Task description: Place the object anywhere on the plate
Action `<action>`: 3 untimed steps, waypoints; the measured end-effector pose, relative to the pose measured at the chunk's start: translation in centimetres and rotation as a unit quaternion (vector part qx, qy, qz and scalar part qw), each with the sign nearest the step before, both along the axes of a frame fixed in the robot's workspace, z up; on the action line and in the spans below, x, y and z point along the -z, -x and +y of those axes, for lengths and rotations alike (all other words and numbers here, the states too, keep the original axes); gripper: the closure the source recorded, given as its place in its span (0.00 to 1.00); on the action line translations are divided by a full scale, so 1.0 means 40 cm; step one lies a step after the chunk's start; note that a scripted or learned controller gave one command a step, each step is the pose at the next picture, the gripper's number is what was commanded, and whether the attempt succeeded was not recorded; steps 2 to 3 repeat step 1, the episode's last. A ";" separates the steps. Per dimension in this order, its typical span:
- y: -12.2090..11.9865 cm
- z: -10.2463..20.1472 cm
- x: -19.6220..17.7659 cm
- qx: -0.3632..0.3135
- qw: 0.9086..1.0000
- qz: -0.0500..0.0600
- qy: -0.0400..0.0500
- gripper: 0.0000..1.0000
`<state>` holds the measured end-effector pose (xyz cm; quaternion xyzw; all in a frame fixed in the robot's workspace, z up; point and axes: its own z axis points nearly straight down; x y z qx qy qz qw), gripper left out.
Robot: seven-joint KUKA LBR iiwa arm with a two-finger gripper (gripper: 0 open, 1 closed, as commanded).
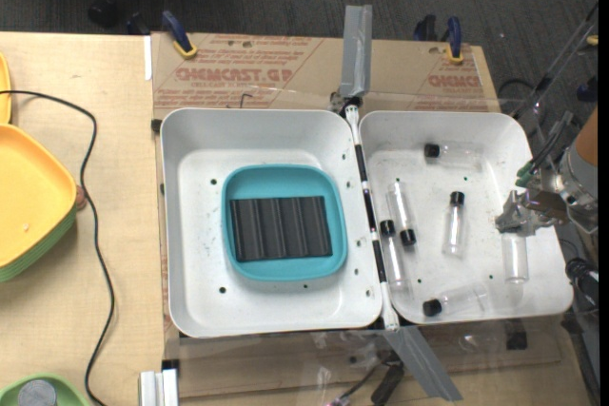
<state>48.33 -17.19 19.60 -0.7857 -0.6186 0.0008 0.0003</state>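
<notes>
2 white bins (181,204), 1 teal plate (283,225), approx 6 clear vials (455,222).

Plate (283,223) dead centre in left bin (181,204); tubes (455,222) scattered across right bin (533,157), gripper (521,212) over its right edge.

Bright, even, sharp overhead light

Two white bins (181,233) sit on brown cardboard (285,67) printed with red lettering. The left one holds a teal plate (283,185) with a dark grey ribbed centre. The right one holds clear vials (455,223) with what look like black caps. Far left, a yellow dish (33,204) rests on pale wood.
</notes>
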 end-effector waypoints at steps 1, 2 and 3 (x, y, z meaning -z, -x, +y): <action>0.000 0.000 0.000 0.000 1.000 0.000 0.000 0.00; 0.000 0.000 0.000 0.000 1.000 0.000 0.000 0.00; 0.000 0.000 0.000 0.000 1.000 0.000 0.000 0.00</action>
